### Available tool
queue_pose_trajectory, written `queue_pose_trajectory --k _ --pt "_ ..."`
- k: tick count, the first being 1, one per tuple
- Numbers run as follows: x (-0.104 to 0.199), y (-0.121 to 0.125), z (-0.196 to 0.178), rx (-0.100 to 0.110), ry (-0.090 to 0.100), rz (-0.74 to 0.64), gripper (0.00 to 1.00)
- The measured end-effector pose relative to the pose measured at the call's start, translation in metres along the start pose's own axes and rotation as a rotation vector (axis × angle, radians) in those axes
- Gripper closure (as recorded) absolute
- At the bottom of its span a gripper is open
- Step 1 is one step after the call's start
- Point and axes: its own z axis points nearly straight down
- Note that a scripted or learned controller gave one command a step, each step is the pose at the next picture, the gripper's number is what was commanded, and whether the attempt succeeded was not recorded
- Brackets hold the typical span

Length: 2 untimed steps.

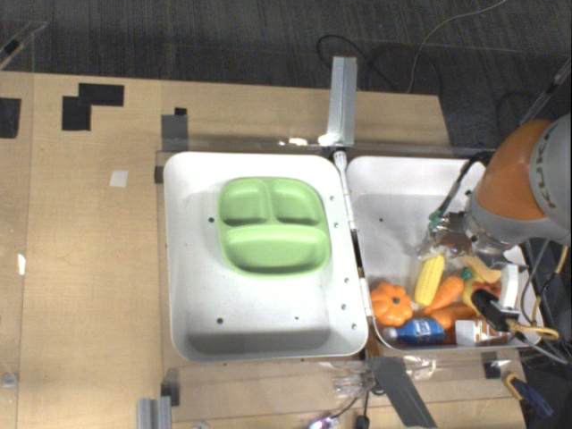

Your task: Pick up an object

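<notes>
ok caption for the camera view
Arm over right bin's toy food; green tray in left bin.

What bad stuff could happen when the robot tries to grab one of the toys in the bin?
1. The toys are crowded together in the near corner of the right bin: the corn, pumpkin, carrot and blue bottle touch or nearly touch, so the gripper might pinch two or knock one aside.
2. The corn looks rounded, so it could slip out.
3. Toys near the bin wall may be hard to reach.
</notes>
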Motion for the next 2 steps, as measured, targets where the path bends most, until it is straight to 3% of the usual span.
queue_pose_trajectory --k 1,2 --pt "0.078 0.027 -0.084 0.019 -0.001 -0.086 1.00" --pt "0.104 0.015 -0.082 0.023 -0.001 -0.184 1.00"
